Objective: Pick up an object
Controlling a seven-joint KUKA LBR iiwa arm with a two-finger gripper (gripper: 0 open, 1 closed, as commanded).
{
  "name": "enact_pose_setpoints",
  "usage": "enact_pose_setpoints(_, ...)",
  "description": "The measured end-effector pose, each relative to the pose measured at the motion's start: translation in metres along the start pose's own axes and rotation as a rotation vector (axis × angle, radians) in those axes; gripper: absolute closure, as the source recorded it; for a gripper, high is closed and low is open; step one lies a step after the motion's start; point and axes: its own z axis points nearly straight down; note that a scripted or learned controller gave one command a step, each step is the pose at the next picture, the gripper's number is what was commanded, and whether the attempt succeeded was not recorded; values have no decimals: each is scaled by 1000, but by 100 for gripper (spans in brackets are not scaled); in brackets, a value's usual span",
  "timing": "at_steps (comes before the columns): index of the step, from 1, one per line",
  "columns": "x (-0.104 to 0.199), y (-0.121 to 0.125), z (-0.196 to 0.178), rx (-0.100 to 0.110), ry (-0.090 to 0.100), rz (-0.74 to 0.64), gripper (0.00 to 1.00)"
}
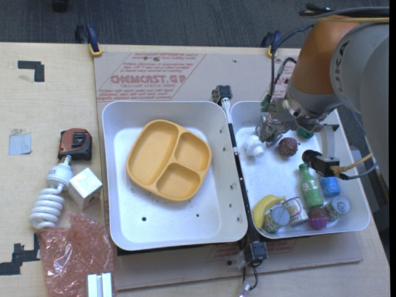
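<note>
**Reaching Down Into the Right Bin, Grip Unreadable**

Enters from the right edge of the frame as a bulky grey arm [371,54], with the orange band [322,45] uppermost and the wrist tipped steeply downward. Sets the gripper [271,132] low in the upper left part of the right bin [275,178], close to the wall shared with the neighbouring bin. Cannot tell from this slant how wide the jaws stand, or whether anything sits between them.

Stands between a small white lump [253,146] just to the lower left and a maroon ball [288,146] just to the lower right. Cannot tell whether it touches either.

Shares the bin with a green bottle [310,187] lower down and a blue piece [331,186] just beside that bottle. Also shares it with a banana [265,208] at the bin's lower left, and with small cans [297,211] and a purple piece [318,218] crowded along the lower wall.

Keeps well apart from the left bin [130,221], which holds a yellow three-part plate [169,159] lying flat at its middle.

Works over a pale bench top [37,116], with a brown sheet [148,76] printed in red under both bins. Has, at the left of the frame, a tape measure [75,144], a spiral bulb [49,197] touching a white cube [85,184], and pink bubble wrap [74,252] toward the lower left corner. Shows dark floor [185,5] across the top.
</note>
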Motion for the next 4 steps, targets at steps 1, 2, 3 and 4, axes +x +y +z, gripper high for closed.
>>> enact_pose_setpoints(1,0,0,0,0,0,0,0)
enact_pose_setpoints(2,-58,28,90,0,0,1,0)
enact_pose_setpoints(3,-58,28,80,3,-1,-2,100)
enact_pose_setpoints(4,-58,28,80,1,-1,-2,0)
